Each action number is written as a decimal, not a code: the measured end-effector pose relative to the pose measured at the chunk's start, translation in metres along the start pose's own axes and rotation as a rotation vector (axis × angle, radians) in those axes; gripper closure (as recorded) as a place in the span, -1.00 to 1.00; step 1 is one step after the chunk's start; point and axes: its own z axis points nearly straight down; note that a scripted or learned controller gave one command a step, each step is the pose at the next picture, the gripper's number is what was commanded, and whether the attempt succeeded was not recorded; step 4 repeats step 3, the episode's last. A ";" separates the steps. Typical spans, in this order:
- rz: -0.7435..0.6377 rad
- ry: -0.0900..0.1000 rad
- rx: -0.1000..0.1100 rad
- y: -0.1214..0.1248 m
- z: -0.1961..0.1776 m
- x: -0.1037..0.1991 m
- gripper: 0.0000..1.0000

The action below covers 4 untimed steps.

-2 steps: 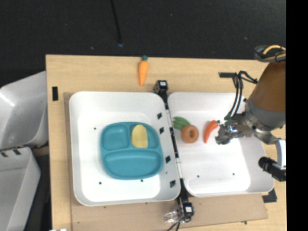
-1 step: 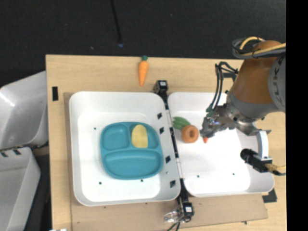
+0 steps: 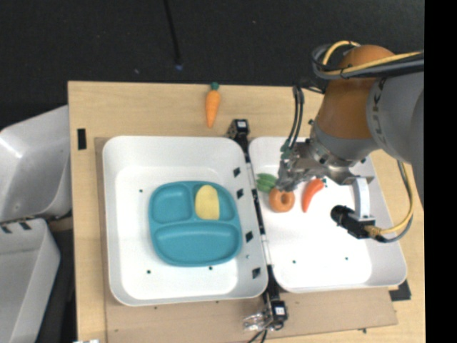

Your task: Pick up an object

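My gripper [image 3: 288, 179] hangs low over the left part of the right bin [image 3: 335, 263], just above an orange ring-shaped toy [image 3: 281, 201]. A green toy [image 3: 265, 182] lies to the ring's upper left, by the bin's left wall. A red-orange chili-shaped toy [image 3: 310, 194] lies just right of the ring. The wrist and arm hide the fingertips from above.
The left bin [image 3: 128, 263] holds a blue divided plate [image 3: 194, 222] with a yellow piece [image 3: 207, 202] in its upper right section. A toy carrot [image 3: 212, 104] lies on the wooden bench behind the bins. A black bracket [image 3: 351, 221] with a cable sits over the right bin.
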 end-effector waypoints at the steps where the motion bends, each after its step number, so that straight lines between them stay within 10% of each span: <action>1: 0.000 0.001 -0.001 0.039 0.003 0.045 1.00; 4: 0.000 0.001 -0.003 0.110 -0.028 0.133 1.00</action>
